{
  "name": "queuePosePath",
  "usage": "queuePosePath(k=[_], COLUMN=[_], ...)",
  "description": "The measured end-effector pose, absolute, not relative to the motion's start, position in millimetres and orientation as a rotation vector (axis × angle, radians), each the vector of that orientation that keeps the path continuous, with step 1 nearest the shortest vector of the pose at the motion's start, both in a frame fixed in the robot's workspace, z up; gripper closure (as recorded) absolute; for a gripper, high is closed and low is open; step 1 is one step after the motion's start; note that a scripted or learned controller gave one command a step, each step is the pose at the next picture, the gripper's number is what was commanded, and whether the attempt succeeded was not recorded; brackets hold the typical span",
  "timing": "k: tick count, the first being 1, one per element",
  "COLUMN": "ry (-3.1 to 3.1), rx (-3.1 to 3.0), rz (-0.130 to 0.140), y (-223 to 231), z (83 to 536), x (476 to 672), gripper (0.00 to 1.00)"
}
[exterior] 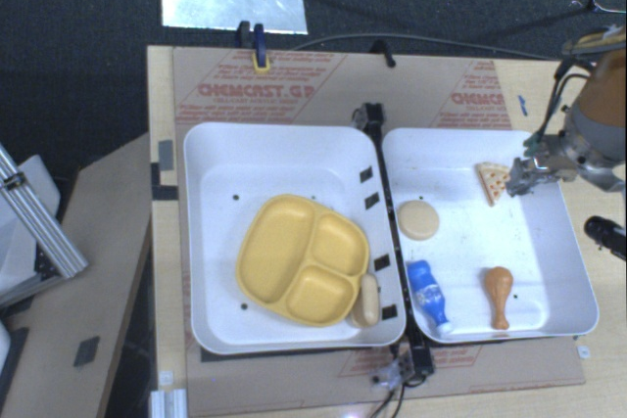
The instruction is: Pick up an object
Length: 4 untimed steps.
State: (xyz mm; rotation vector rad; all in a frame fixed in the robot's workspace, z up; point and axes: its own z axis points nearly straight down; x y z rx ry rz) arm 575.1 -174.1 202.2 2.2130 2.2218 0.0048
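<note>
A: Where does the camera sit?
B: Fixed above the bench [245,78], looking down at a slant, far enough back to take in both bins.
A: And the arm [598,127]?
B: It enters from the right edge.

The bench [294,78] bears two white bins [284,152] side by side.

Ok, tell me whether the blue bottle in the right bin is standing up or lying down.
Lying down. The blue bottle rests on its side on the floor of the right bin, along the bin's left wall, beside the drumstick.
</note>
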Motion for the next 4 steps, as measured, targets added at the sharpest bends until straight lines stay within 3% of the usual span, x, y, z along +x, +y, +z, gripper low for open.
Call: queuePosePath(k=[1,2,4], ry=[2.223,2.231,2.234], rx=[2.214,2.212,2.211], rz=[0.004,0.002,0.003], y=[-174,-124,-3], z=[232,224,230], x=[576.3,570.2,534.0], gripper=[1.0,1.0,1.0])
